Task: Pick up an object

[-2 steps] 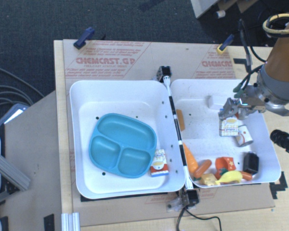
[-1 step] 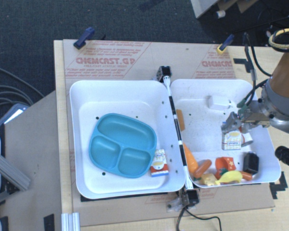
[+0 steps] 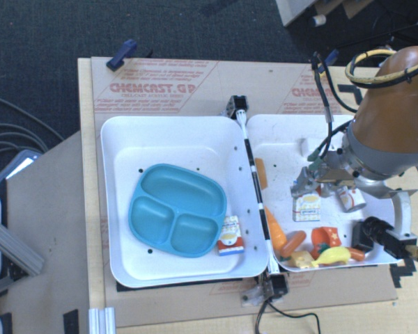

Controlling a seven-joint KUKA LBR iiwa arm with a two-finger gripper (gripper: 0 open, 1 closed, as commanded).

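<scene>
While the gripper [image 3: 308,181] hangs low over the right bin [image 3: 282,134], just above a small white carton [image 3: 306,207], its state cannot be told from this angle. Toy food lies heaped at that bin's near edge: a carrot [image 3: 275,232], a red piece [image 3: 326,236], a banana [image 3: 332,256]. The left bin [image 3: 118,145] holds a blue divided plate [image 3: 175,209] and another small carton [image 3: 230,234]. Both rest on a cardboard-covered bench [image 3: 160,89] above dark carpet [image 3: 90,12].
</scene>
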